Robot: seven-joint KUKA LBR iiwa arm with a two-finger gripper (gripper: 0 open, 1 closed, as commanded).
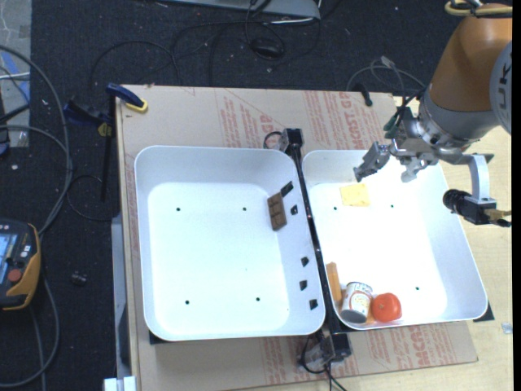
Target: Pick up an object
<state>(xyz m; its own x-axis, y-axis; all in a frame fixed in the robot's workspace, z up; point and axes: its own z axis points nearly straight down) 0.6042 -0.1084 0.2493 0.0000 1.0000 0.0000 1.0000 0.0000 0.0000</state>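
Note:
My gripper (391, 165) hangs over the far edge of the right bin (456, 251), its two fingers spread apart with nothing between them. A flat yellow piece (355, 195) lies on the bin floor just below and left of the left finger. In the near left corner of the same bin sit a small can (356, 300), a red tomato-like ball (387, 306) and an orange stick (334, 282) along the wall. A brown chocolate bar (278, 212) leans against the right wall of the left bin (203, 300).
The two bins meet at a dark divider (308, 218) with clips. Cardboard (220, 116) lies under the bins, cables and a blue-yellow clamp (126, 98) on the dark floor beyond. The orange arm body (472, 55) rises at upper right.

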